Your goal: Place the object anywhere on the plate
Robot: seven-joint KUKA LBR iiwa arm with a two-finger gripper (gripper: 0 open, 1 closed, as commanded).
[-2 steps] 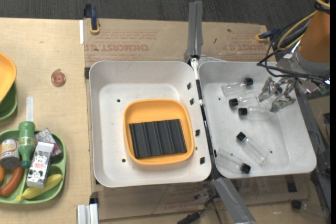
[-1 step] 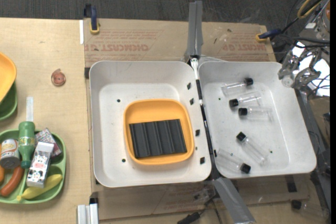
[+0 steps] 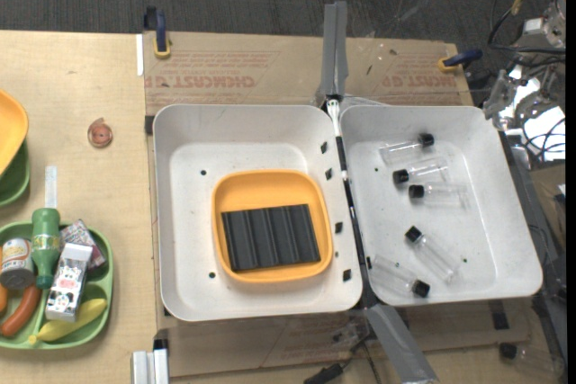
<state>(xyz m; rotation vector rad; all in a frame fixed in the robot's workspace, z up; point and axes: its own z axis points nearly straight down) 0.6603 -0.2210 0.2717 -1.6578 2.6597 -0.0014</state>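
On the wooden surface point(image 3: 81, 76), a green tray point(image 3: 94, 315) of toy food sits at the far left. The left bin point(image 3: 180, 193) holds the orange plate point(image 3: 270, 186), with the dark ribbed block point(image 3: 271, 236) lying flat across its middle. The right bin point(image 3: 504, 220) holds scattered black-capped clear vials point(image 3: 430, 195); whether the claw is spread or pressed together cannot be told.

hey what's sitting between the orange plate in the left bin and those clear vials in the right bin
In the camera view, between the orange plate and the clear vials lie bare white bin floor, the two bins' adjoining rims and a grey divider bar at their far end.
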